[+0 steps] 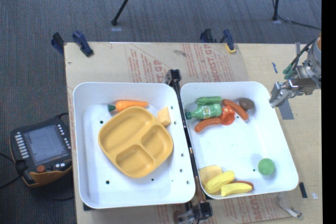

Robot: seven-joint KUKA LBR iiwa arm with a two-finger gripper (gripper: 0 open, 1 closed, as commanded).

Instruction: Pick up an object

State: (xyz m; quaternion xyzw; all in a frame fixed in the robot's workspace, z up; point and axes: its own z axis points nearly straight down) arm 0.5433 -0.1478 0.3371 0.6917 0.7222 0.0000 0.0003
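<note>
Cardboard-topped surface (136,60) carries both bins; I see my gripper (283,93) outside the right bin (281,136), its state I cannot tell. Green ball (266,166) sits in that bin's near corner.

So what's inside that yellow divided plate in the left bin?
The yellow divided plate shows three bare compartments. A carrot and a cheese wedge lie behind it; whatever's underneath is covered.
</note>
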